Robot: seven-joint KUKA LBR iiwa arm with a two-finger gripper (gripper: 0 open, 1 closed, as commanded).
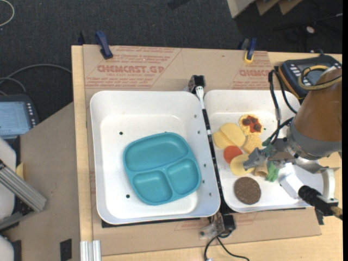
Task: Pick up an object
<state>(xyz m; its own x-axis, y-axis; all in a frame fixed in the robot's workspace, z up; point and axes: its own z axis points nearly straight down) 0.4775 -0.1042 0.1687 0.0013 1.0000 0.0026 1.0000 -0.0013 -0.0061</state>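
Note:
The right white bin (228, 99) holds a cluster of toy food: a pizza slice (250, 123), pale yellow pieces (228, 133), a red tomato piece (232, 152), a brown round cookie (247, 190), and a green piece (271, 171) partly hidden by the gripper. My gripper (260, 161) hangs low over the middle of this cluster, its grey fingers (253, 160) reaching toward the tomato and a yellow piece (237, 166). I see nothing held between them. The grey arm with its orange band (321, 107) comes in from the right.
The left white bin (106, 145) holds a teal divided plate (161, 167). A black bar (205, 125) runs between the bins. Blue clamps (103, 44) hold the cardboard backing at the far edge. A pendant with cables (304, 75) lies at the back right.

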